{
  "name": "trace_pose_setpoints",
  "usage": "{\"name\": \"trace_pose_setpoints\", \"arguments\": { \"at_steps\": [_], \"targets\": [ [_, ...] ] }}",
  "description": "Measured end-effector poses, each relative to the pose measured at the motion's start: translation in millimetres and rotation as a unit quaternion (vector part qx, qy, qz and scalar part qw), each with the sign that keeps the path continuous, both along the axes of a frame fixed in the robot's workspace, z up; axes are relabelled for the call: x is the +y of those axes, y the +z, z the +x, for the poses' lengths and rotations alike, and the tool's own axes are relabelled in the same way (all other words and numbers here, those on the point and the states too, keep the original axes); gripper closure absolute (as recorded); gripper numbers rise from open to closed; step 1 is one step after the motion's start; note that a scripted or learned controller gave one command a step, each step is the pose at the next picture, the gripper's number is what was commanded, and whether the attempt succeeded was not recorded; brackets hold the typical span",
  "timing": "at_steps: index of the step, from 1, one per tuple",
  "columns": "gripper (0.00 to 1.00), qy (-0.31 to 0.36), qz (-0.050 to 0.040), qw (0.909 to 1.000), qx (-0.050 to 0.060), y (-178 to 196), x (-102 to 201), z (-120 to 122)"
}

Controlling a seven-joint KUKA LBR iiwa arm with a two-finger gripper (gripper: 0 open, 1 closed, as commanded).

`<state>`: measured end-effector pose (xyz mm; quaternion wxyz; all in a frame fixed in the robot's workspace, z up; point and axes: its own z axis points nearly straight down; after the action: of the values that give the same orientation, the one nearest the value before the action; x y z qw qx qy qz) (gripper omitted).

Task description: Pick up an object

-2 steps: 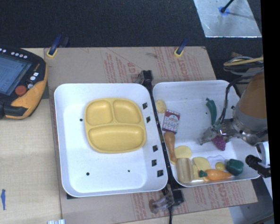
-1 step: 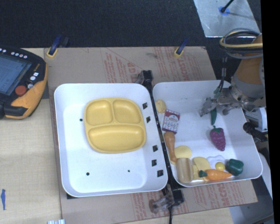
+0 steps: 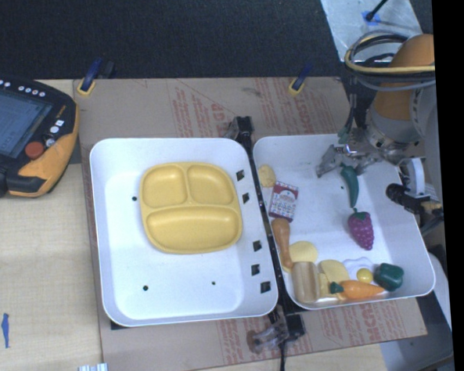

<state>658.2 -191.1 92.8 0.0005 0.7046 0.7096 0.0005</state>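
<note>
Hanging from the gripper (image 3: 348, 166), whose fingers seem clamped on its top, the green pepper (image 3: 350, 188) could slip back into the right bin (image 3: 324, 148).

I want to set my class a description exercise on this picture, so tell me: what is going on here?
A grey robot arm reaches in from the right, its gripper low over the right bin, just above a dark green toy pepper. A purple grape bunch, a carrot and other toy foods lie in that bin. The left bin holds a yellow divided plate. Nothing has been lifted.
</note>
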Motion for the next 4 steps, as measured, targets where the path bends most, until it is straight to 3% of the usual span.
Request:
{"name": "trace_pose_setpoints", "arguments": {
  "at_steps": [1,2,3,4],
  "targets": [
    [0.0,-0.004,-0.0009,1.0,0.001,56,-23,-65],
    [0.0,-0.002,0.0017,1.0,0.006,11,-2,-121],
    [0.0,-0.001,-0.0006,1.0,0.0,-1,-21,-72],
    [0.0,-0.002,0.0007,1.0,0.005,-1,-21,-127]
  ]
}}
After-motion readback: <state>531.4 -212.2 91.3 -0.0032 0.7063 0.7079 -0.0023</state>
